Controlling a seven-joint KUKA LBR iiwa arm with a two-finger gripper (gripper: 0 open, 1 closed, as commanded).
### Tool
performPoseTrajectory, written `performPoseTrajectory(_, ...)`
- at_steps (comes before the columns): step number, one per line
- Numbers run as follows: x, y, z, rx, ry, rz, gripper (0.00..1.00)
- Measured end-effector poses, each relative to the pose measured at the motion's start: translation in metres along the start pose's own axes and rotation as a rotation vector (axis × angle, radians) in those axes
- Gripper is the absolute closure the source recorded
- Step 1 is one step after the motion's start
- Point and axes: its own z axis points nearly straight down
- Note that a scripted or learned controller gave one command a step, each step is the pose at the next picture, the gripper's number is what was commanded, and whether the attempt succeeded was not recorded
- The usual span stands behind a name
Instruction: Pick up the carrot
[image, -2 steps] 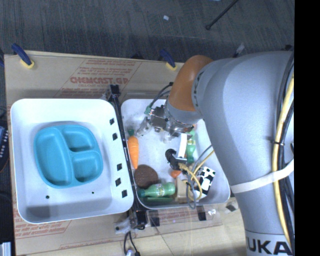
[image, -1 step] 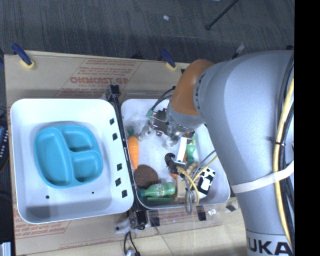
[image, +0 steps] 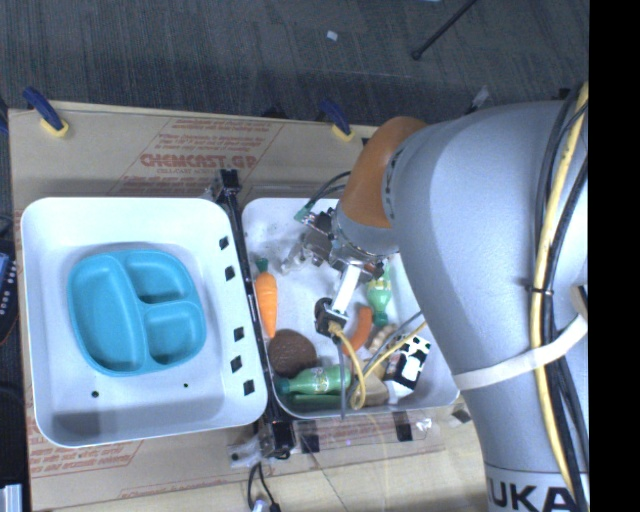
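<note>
One long orange carrot against left wall of right shallow white bin | gripper near carrot's far end | grip: cannot tell

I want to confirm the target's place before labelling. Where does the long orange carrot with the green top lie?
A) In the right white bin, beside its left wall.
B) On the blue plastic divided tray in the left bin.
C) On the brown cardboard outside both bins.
A: the long orange carrot lies in the right white bin, along its left wall and next to a brown round object.
</note>
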Motion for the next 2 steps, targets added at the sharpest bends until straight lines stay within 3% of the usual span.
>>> performPoseTrajectory(1,0.003,0.001,0.0,0.002,0.002,0.312,0.0)
performPoseTrajectory(2,0.018,0.026,-0.001,0.007,0.006,0.37,0.0)
